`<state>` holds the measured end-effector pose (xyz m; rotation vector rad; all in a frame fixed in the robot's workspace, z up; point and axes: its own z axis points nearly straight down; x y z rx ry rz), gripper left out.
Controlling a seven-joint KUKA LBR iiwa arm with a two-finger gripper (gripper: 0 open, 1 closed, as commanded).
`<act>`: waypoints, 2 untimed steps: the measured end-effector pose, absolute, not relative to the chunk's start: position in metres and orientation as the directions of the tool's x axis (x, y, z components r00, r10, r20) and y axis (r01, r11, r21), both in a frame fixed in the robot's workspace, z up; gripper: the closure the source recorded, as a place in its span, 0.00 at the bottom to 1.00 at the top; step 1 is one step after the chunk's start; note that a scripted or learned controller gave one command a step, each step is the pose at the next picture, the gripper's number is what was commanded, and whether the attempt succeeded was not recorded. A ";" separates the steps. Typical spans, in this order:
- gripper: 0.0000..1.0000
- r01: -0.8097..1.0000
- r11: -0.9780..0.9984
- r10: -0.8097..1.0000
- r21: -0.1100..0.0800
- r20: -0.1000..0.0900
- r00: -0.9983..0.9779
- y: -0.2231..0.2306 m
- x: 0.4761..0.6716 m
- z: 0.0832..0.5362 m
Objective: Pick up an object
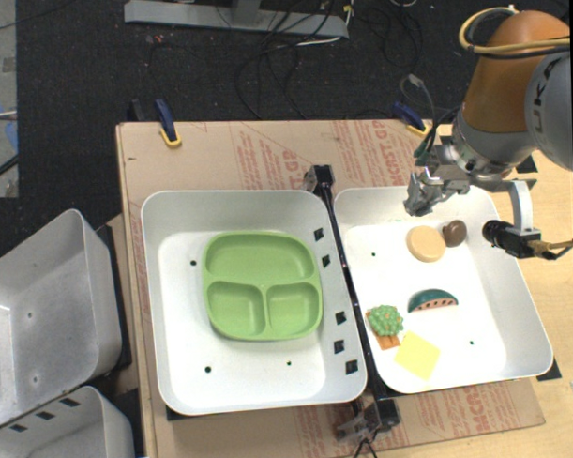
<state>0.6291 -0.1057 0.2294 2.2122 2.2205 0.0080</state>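
Gripper [423,205] hangs over the right bin's [523,295] far rim, up-left of the tan disc [425,244]. To grab well: centre over one item before descending, I'd take the disc, and keep off the brown piece [453,233] touching its right side. Can't tell the gripper's opening from here; nothing visible in it, not touching anything I can see. Other targets sit nearer than the disc: watermelon slice [432,301], broccoli [385,323], yellow square [418,356]. Green tray [262,285] far left of the disc.

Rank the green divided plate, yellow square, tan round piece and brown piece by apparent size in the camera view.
1. green divided plate
2. yellow square and tan round piece, too similar to rank
3. brown piece
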 end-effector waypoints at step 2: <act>1.00 1.000 0.006 1.000 -0.002 0.001 -0.006 -0.066 0.611 0.273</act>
